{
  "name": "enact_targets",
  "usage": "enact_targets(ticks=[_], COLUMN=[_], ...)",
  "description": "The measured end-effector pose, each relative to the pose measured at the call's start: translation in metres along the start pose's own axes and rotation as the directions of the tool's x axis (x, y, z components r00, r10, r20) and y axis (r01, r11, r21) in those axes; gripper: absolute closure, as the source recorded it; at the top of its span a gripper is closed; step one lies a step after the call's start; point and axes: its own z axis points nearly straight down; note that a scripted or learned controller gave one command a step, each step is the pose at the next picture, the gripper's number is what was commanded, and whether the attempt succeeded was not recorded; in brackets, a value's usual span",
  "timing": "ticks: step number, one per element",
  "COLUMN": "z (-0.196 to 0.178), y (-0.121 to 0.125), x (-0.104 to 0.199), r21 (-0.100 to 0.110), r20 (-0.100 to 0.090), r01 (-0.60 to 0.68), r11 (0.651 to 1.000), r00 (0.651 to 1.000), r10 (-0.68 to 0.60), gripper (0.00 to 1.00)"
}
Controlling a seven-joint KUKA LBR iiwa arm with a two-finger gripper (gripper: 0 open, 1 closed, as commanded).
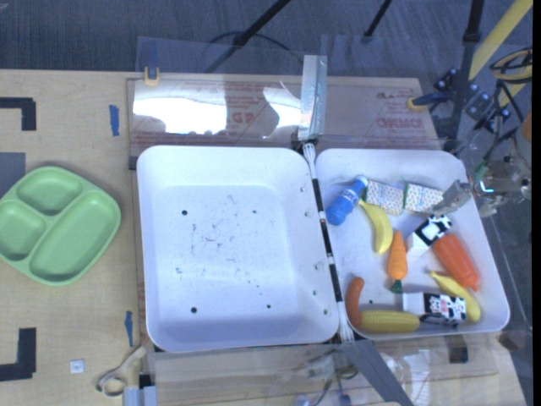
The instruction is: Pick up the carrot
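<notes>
Nearest us, along the near wall of the right bin (499,307), we see a corn cob (390,320) lying flat, with a red chili (353,297) just to its left and a small black-and-white carton (443,307) just to its right. A yellow banana-like piece (456,293) lies beside that carton.

The carrot (397,257) lies near the middle of the right bin, small and orange, its green end pointing near. A banana (378,224) lies just beside it on the far-left side. To the right we see a larger orange vegetable (457,259) and, at its far end, a black-and-white block (433,229). Farther off lie a blue bottle (344,201) and two patterned packets (405,196).

The gripper (459,193) sits at the far right edge of the right bin, well apart from the carrot; we cannot tell how it is set.

The left bin (161,172) lies beside it. A green divided plate (55,224) rests on the tabletop (68,125) at far left.
</notes>
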Motion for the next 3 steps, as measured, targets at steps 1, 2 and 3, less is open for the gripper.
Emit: enact_targets(ticks=[1,2,3], z=[0.092,0.105,0.1], y=[0.004,-0.027,-0.027], x=[0.108,0.09,0.087], r21=[0.0,-0.051,-0.047], r20=[0.0,0.012,0.014], r01=[0.1,0.119,0.115], r11=[0.995,0.992,0.992], r00=[0.995,0.993,0.993], r10=[-0.1,-0.119,-0.114], gripper=[0.0,0.0,1.0])
